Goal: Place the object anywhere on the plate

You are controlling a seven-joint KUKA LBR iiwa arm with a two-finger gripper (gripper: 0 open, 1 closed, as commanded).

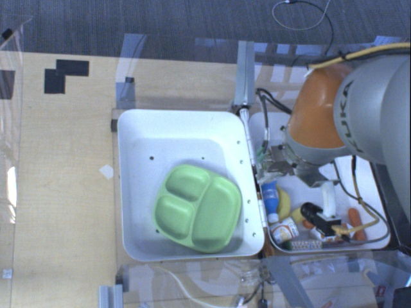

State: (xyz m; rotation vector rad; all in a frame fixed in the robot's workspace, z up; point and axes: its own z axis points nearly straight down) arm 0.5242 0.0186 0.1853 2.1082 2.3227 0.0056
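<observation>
The green three-part plate (pixel 198 207) lies in the left bin (pixel 138 136), low and right of its middle, its right rim close to the wall shared with the right bin (pixel 372 191). The rest of the left bin's floor is bare white. The arm (pixel 359 101) comes in from the upper right of the frame and hangs over the upper part of the right bin, its orange band and grey body covering much of that bin. The tool (pixel 277 167) sits below the band, just right of the dividing wall, over the bin's left side; whether it is wide or narrow cannot be told, and nothing can be seen held in it. The loose things lie crowded along the lower edge of the right bin: a blue bottle (pixel 270 198) against the dividing wall, a yellow piece (pixel 284 203) touching its right side, a small jar (pixel 286 230) just below them, and an orange carrot (pixel 356 221) further right. Which of them is the object cannot be told. The pale worktop (pixel 64 185) fills the left of the frame.
</observation>
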